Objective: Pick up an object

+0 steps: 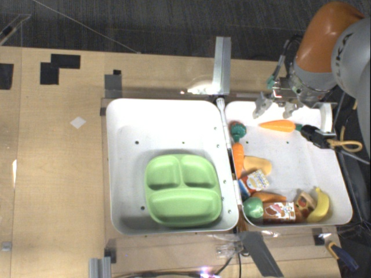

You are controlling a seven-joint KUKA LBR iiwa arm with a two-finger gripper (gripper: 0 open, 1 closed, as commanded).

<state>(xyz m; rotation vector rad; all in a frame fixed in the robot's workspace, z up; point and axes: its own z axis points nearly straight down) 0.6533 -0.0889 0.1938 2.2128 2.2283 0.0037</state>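
The tool [273,109] is hanging over the far end of the right bin [313,167], its two fingers standing apart with nothing between them. An orange carrot [277,125] is lying crosswise on the bin floor just nearer the camera than the fingertips, apart from the other things. A teal ball [237,131] is sitting to the carrot's left, against the wall shared with the left bin [122,155].

Along that same wall a second carrot [237,158] is lying lengthwise, with a yellow wedge [258,165] and a small printed packet [257,181] crowding just beside it. At the near end a green ball [253,208], a brown carton [279,211] and a banana [320,204] are packing together in a row, touching or nearly so. All of this clutter is sitting well apart from the tool.

The left bin is holding a green divided plate [182,190], lying flat toward its near side. Both bins are resting on the pale tabletop [58,184].
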